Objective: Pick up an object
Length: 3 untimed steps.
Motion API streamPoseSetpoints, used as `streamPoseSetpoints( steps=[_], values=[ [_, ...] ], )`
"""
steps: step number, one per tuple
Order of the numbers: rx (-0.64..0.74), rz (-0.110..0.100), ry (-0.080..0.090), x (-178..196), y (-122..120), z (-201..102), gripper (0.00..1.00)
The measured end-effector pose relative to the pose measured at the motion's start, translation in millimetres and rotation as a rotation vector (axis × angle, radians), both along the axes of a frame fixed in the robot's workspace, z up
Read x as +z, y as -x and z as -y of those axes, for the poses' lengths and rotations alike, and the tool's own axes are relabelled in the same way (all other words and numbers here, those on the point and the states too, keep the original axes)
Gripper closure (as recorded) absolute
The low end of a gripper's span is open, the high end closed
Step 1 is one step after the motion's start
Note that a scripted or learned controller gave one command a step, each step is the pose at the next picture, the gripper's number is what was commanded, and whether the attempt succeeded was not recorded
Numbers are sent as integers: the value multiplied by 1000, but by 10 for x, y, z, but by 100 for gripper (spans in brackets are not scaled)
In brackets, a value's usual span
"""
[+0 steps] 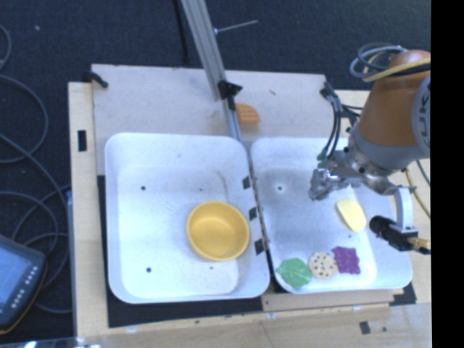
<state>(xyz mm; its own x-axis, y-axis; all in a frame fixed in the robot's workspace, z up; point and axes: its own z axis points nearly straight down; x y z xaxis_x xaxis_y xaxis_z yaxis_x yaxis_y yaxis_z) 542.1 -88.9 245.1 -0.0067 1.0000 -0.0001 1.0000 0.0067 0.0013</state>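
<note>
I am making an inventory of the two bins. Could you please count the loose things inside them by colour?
Yellow: 2, a round yellow plastic bowl in the left bin and a pale yellow flat piece in the right bin
Green: 1, a green round flat piece
Tan: 1, a tan speckled cookie-like disc
Purple: 1, a purple ragged-edged piece
Total: 5

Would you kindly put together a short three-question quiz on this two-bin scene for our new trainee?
1. True or false: the yellow bowl sits in the left bin.
2. Which item lies nearest the gripper? A) green piece B) pale yellow piece C) purple piece
3. Fill in: the round cookie lies between the green piece and the ____ piece.

Key: 1 true; 2 B; 3 purple.
</note>
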Motion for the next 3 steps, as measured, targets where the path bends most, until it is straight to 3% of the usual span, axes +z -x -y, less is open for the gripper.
streamPoseSetpoints(
  steps=[2,3],
  values=[
    [0,-2,-1,-49,-127,-1056,100],
    [1,0,-1,-103,-310,-1604,100]
  ],
)
